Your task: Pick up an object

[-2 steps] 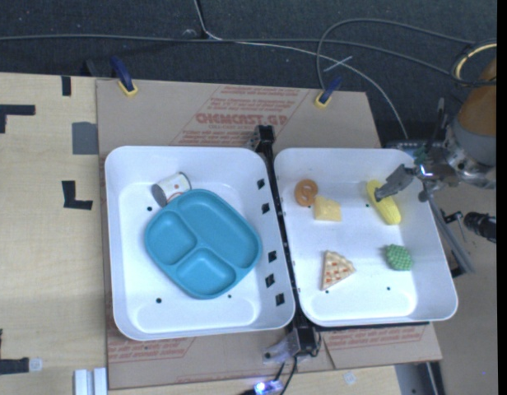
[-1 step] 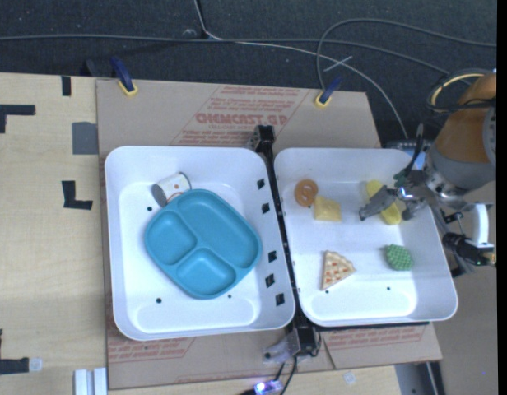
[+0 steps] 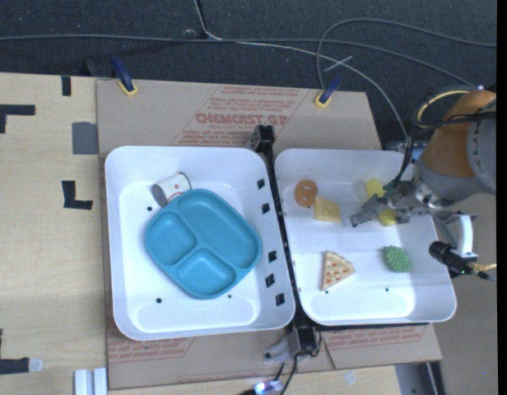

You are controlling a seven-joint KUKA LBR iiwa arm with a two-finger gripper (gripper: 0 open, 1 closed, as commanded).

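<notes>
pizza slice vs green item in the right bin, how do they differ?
Colour: the pizza slice is pale orange with red dots; the green item is solid green with a bumpy texture.
Shape: the pizza slice is a flat triangle; the green item is a rounded lump.
Size: the pizza slice looks larger than the green item.
Position: the green item lies nearer the gripper; the pizza slice sits toward the bin's middle.
Shared: both rest loose on the right bin floor, ungripped.

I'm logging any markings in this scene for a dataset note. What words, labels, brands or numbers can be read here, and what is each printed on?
"CHEMCAST GP" in red capitals, on the brown cardboard sheet beneath the two white bins.
Further rows of the same red print repeat across that sheet, too faint and blurred to read.
The small white cup with a red mark beside the blue divided plate: the mark is too small to read.
</notes>
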